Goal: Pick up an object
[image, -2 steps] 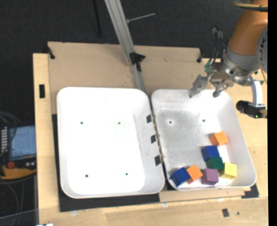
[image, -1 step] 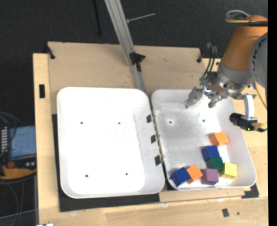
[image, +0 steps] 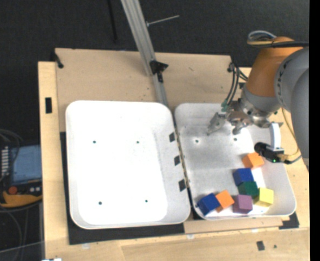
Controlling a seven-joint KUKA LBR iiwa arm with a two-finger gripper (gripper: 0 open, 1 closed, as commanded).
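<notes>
– Claw [image: 225, 127] first: how does it stand?

– Spread wide. Its two fingers are splayed apart with nothing between them. It hangs over the far end of the right-hand bin [image: 199, 162], above bare white floor, with the grey arm and its orange band rising behind it on the picture's right.

– And what is there to pick up?

– Seven cubes, all in that same bin. Every one lies on the camera's side of the claw and apart from it. Closest to the claw is an orange cube [image: 252, 160], off toward the arm's side. Beyond that, further from the claw, sit a blue cube [image: 242, 176] and then a green cube [image: 249, 188], packed close together.

– The rest?

– Furthest from the claw, a row runs along the bin's near wall. It starts with a yellow cube [image: 266, 196] just beside the green one, then a purple cube [image: 242, 203], a second orange cube [image: 224, 199] and a second blue cube [image: 208, 203]. That last one lies almost straight toward the camera from the claw's picture-left finger. The four sit shoulder to shoulder.

– Anything on the claw's other side?

– The left-hand bin [image: 122, 162], to picture-left of the claw. It sits side by side with the first on the wooden tabletop [image: 192, 64].
</notes>
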